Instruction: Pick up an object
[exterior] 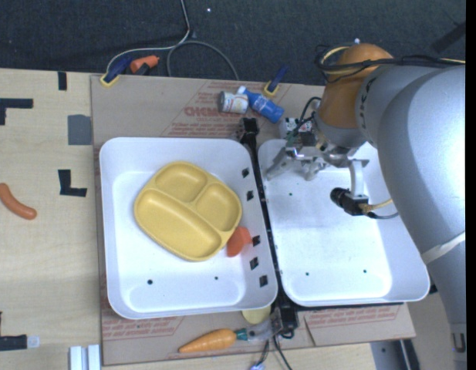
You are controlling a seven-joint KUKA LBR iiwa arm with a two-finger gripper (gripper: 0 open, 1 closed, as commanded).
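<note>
Camera view: gripper (299,163), its grip state unclear, hovers over the right bin (338,284); yellow divided plate (188,209) lies diagonally, well left.

Yellow plate (190,209), white bins (114,230), possibly orange carrot (209,341)

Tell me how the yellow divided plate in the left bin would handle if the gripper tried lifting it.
The yellow divided plate looks like rigid moulded plastic, so probably stiff and light. It is broad and shallow, so a rim pinch may tilt it. Its glossy surface could be slippery.
</note>
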